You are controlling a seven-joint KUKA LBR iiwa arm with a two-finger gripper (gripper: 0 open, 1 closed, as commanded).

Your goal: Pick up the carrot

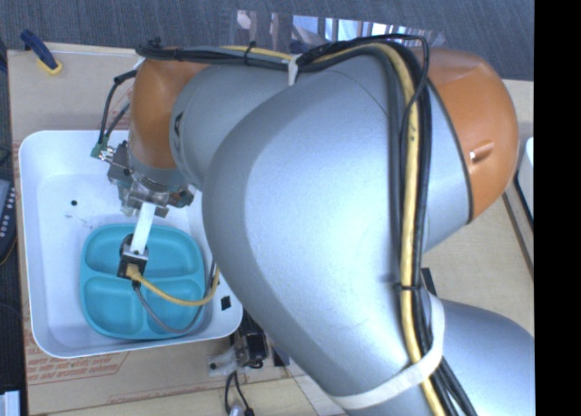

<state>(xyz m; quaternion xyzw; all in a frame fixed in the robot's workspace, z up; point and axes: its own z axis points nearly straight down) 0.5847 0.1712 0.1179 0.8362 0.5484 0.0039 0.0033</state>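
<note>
Gripper [147,193] hangs above the far edge of the blue divided tray [109,301], near side of the left bin [41,223]. Grip state: can't tell. Confirm carrot location before descending.

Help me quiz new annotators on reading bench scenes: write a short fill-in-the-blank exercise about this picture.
1. The turquoise divided plastic plate lies ____ the shallow white plastic bin.
2. The grey robot arm wears a band coloured ____.
3. The arm's hand hangs over the bin at the view's ____ side.

Missing words: inside; orange; left.
</note>
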